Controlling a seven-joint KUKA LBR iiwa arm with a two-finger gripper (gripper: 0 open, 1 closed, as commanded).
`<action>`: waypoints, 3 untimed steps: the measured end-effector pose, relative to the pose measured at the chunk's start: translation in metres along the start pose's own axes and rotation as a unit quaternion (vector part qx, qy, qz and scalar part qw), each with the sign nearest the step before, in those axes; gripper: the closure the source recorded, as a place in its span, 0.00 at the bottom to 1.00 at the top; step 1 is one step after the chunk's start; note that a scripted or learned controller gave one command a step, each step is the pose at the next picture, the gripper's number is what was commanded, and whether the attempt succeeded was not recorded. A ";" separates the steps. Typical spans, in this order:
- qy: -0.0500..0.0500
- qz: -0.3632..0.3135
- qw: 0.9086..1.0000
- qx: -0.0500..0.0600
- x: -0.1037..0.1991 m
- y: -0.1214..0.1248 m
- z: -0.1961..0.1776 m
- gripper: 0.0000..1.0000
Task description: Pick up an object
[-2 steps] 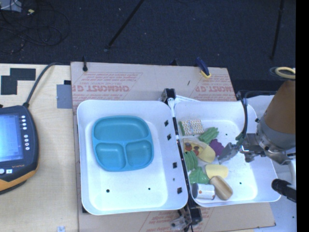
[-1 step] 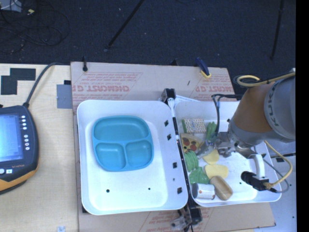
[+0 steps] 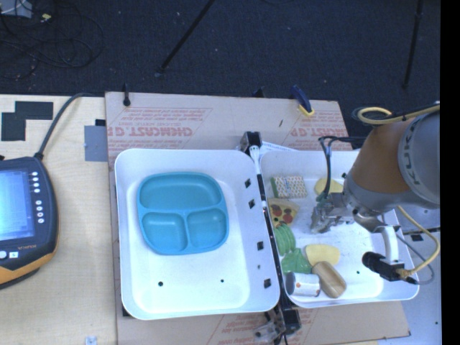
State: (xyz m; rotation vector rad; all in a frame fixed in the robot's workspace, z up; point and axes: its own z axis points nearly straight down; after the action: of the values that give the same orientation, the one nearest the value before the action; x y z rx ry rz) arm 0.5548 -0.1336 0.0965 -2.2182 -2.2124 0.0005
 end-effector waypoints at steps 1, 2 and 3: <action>0.000 0.000 1.000 0.000 0.000 0.000 0.000 0.00; -0.003 -0.001 1.000 -0.003 -0.035 0.030 -0.053 0.00; -0.003 -0.003 1.000 -0.001 -0.036 0.040 0.012 0.00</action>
State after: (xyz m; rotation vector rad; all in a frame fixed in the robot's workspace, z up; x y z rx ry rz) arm 0.5950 -0.1699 0.0845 -2.2148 -2.2225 0.0055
